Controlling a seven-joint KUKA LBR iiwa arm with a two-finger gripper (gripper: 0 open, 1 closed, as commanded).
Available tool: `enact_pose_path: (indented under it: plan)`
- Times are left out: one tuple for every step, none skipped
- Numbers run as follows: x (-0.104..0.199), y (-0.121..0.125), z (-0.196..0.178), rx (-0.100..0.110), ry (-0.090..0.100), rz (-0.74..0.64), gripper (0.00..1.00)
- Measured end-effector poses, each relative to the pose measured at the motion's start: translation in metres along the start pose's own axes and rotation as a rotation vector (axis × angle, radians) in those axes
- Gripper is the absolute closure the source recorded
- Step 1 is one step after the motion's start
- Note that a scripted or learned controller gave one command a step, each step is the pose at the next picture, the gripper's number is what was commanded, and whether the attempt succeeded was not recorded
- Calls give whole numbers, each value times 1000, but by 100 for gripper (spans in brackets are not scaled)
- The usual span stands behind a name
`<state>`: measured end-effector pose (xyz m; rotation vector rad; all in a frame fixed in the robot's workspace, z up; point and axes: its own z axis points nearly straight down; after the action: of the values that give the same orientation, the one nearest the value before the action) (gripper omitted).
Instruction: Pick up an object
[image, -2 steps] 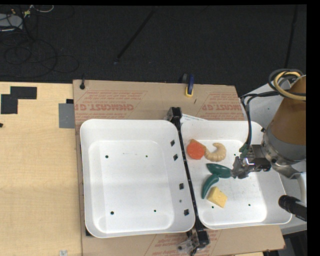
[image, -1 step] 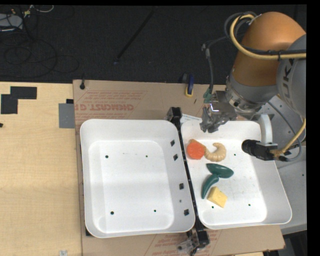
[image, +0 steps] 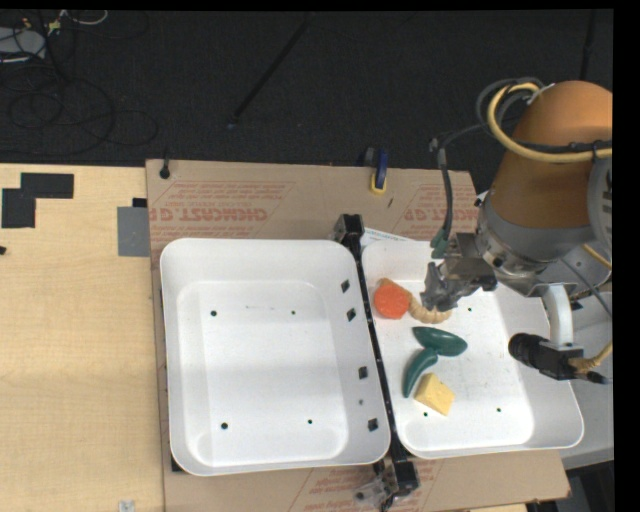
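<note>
My pincer (image: 437, 303) hangs low in the right bin (image: 540, 420), over a beige piece (image: 432, 316) beside the orange object (image: 392, 299); its state I cannot tell.

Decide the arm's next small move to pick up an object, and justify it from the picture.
Probably lift straight up a little to test the grasp: the gripper is low in the right bin, right over the beige piece beside the orange object.

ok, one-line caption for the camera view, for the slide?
KUKA arm's gripper down over a beige object in the right bin, beside an orange piece, two green pieces and a yellow block.
</note>
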<state>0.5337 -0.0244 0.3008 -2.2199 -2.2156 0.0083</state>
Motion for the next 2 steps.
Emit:
enact_pose_path:
  plan:
    - [-11, 47, -157, -25, -2, -3, 100]
    - [-96, 5, -243, -15, -4, 7, 100]
